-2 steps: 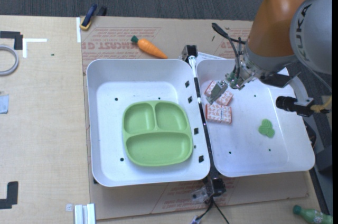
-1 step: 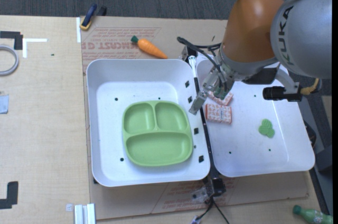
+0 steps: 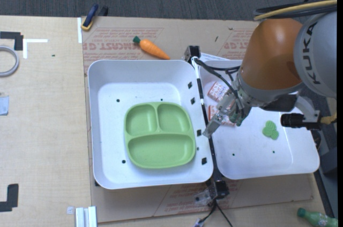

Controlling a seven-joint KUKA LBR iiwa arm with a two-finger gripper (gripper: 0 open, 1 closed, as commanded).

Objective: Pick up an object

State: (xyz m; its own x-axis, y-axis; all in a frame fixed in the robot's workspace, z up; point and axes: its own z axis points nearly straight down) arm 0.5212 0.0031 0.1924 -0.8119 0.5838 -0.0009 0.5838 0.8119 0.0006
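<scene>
The arm (image 3: 278, 60) hangs over the right bin (image 3: 268, 164). Left of that bin sits the green plate (image 3: 159, 135). The gripper (image 3: 224, 116) hovers by the bin's left wall over a red-and-white packet (image 3: 217, 91); grip impossible to tell. A green toy (image 3: 271, 130) lies toward the bin's right side.

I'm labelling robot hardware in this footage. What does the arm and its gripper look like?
The arm is bulky, rounded and grey, with KUKA lettering and a broad orange band above the wrist. Black cables run along the wrist. The gripper is slim, grey metal.
</scene>
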